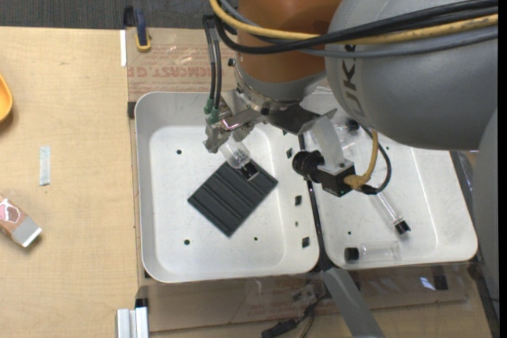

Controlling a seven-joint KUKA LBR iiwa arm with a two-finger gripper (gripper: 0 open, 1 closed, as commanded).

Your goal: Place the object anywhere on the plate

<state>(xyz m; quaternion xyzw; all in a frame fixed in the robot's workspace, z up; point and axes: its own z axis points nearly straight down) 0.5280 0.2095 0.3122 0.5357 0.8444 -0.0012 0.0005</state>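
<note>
Over the left bin (158, 249), near the centre of the frame, the arm's hand (226, 134) hangs low above a dark, ribbed, flat square that appears to serve as the plate (230, 198). The plate lies tilted like a diamond on the bin's white floor. At its upper corner, just below the hand, sits a small clear piece with a dark tip, the object (242, 161); it seems to touch or overlap the plate's edge, though the slant of the view leaves that uncertain. Whether the hand is clenched on it or released cannot be told, since the metal parts and the clear piece blur together there.

Judging by this, the step in hand is the placing itself: the object has arrived at the plate's upper corner and the release is either under way or due. The next move calls for letting go cleanly, then lifting straight up without dragging the object off the ribbed surface.

Toward the lower right of the frame, the right bin (444, 249) holds a clear tube with a dark end (392, 214).
</note>
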